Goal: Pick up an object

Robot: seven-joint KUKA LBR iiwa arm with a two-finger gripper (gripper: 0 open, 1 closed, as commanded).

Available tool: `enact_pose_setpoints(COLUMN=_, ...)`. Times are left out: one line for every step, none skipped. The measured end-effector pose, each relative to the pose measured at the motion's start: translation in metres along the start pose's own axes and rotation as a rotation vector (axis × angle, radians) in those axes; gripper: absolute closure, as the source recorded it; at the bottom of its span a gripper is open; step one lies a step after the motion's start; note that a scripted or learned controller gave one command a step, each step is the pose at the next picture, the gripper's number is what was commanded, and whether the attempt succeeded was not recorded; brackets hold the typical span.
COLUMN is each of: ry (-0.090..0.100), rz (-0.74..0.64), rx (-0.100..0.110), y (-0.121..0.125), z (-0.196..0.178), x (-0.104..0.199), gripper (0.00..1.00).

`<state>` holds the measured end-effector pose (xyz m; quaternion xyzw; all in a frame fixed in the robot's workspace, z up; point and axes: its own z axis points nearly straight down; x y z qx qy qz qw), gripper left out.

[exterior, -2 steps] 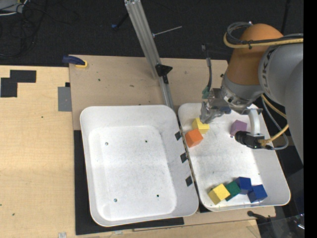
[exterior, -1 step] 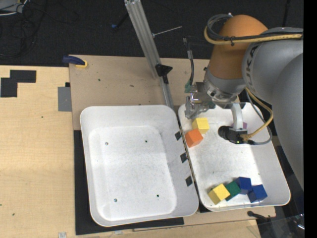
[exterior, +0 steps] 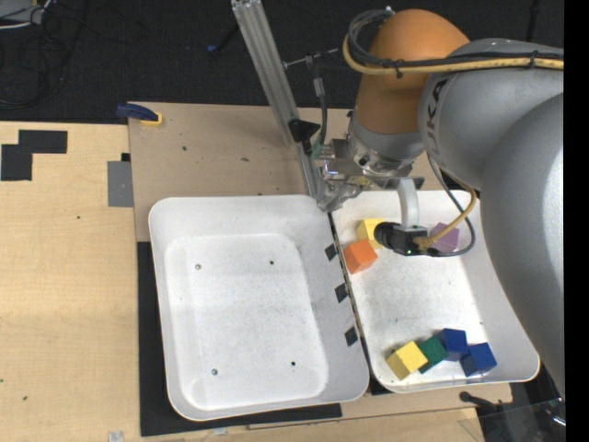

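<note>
In the camera view my arm (exterior: 488, 127) reaches in from three o'clock, with its orange band (exterior: 409, 49) up near one o'clock of the frame. My gripper (exterior: 337, 188) hangs at the twelve o'clock end of the right bin (exterior: 423, 302), close to the wall it shares with the left bin (exterior: 239, 311). My own wrist covers it, so I cannot tell whether it is wide or narrow, or whether it has anything in it.

The blocks I could take all lie in the right bin. The orange block (exterior: 360, 256) is nearest, at about five o'clock from my gripper and apart from it, close to the dividing wall. Just beside it, at its one o'clock, is the upper yellow block (exterior: 371, 229), partly hidden. A purple block (exterior: 448, 238) lies at three o'clock from the orange one, well apart.

At the six o'clock end of the same bin four blocks sit packed in a row: the lower yellow block (exterior: 405, 361), then at its two o'clock a green block (exterior: 431, 351), a blue block (exterior: 454, 341), and a second blue block (exterior: 478, 359) at the row's three o'clock end.

A metal rail (exterior: 267, 72) leans at eleven o'clock from my gripper.
</note>
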<state>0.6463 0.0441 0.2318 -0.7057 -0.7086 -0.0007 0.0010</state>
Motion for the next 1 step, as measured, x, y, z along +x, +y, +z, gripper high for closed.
enact_pose_setpoints(ry=0.0, rz=-0.001, rx=0.0, y=0.0101, z=-0.0089, x=0.0521, gripper=1.0)
